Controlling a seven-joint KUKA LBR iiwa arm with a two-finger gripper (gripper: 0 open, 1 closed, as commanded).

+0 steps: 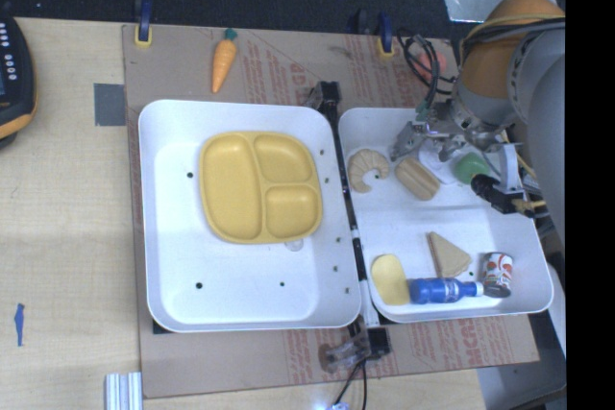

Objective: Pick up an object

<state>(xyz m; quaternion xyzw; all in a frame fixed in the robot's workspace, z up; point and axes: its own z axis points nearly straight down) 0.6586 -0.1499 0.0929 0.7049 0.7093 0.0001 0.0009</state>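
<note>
Two bins [159, 206] — our gripper [428, 141] hovers over the right one's far end, just above a wooden block [418, 178] beside a croissant [367, 166]; we can't tell the claw's state.

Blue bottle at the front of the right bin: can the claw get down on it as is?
Probably yes. The blue bottle lies flat with nothing on top; the yellow piece and small can crowd its two ends, but its long sides look free. The claw is over the bin's far end.
</note>
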